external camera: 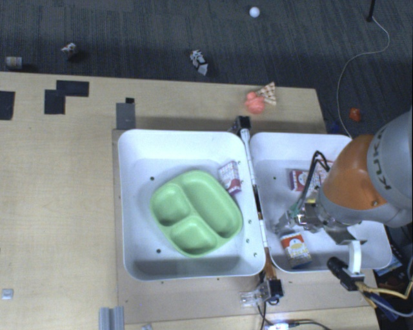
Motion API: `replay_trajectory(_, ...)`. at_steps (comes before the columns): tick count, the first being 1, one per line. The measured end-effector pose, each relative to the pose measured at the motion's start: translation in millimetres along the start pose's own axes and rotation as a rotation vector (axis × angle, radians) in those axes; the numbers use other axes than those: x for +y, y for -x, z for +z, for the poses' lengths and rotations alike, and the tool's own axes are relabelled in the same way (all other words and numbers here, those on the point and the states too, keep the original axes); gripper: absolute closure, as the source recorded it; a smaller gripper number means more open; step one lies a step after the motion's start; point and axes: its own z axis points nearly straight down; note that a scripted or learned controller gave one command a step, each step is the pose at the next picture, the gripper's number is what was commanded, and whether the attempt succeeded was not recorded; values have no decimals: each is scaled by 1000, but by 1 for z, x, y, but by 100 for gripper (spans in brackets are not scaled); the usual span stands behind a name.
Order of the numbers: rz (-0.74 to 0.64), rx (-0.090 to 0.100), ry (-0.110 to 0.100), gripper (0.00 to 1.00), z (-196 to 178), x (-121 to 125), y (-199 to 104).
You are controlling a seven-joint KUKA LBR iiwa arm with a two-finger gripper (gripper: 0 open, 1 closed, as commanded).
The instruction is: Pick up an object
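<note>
Looking down on the tan wooden bench [58,193]; notes run from the near edge to the far edge.

Near edge: a small clear plastic clip [253,298] lies on the bench below the seam between the two bins, with dark cabling beside it.

Right white bin [271,151]: a small carton with an orange-and-white label [295,249] lies at the near wall. Long axis runs roughly near-to-far, tilted slightly, orange face up. The claw [293,219] sits just beyond the carton's far end, low in the bin. Cannot tell whether it is clenched or released; nothing visible between it. The grey arm with its orange band [355,180] covers most of the bin's right half and crowds the carton from the right. Further back, a red-and-white packet [299,179] lies flat, partly behind a black cable.

Left white bin [129,193]: a light green three-compartment plastic tray [197,211] lies in the middle, long axis on a diagonal. A small red-and-white wrapper [230,176] rests at the tray's far-right corner, against the wall shared with the right bin.

Far: a pink ball with a pale fan-shaped piece [260,100] sits on the bench beyond the bins. Dark carpet [161,32] beyond holds a small white ball [254,11] and scattered small items.
</note>
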Motion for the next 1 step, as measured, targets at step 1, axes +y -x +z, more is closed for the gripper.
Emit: replay_trajectory(1, -1, -1, 7, 100, -12, 3, 0)
